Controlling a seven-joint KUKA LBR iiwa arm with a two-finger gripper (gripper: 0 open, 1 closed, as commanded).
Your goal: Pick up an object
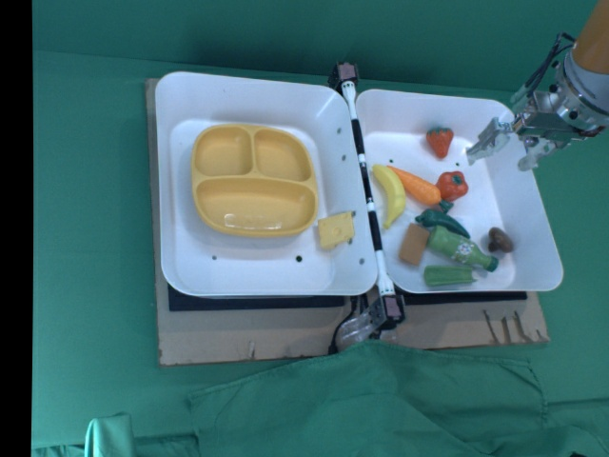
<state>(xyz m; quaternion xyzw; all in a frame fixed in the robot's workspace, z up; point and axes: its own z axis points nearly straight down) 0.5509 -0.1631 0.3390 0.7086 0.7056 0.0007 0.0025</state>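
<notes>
Gripper [506, 147]: jaws spread wide, nothing between them, over the right bin [533, 227].
Strawberry [439, 141]: just left of the jaws.
Tomato [452, 186]: below and left of the jaws.

arm [592, 50]: orange band | grey metal wrist | black cables | pincer [504, 146]: silvery fingers

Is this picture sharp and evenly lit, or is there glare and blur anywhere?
In the camera view the light is soft and even; the white bins look bright but keep their edges, with faint shadows under the yellow tray. The toy food is fairly sharp; the gripper looks slightly soft.
</notes>
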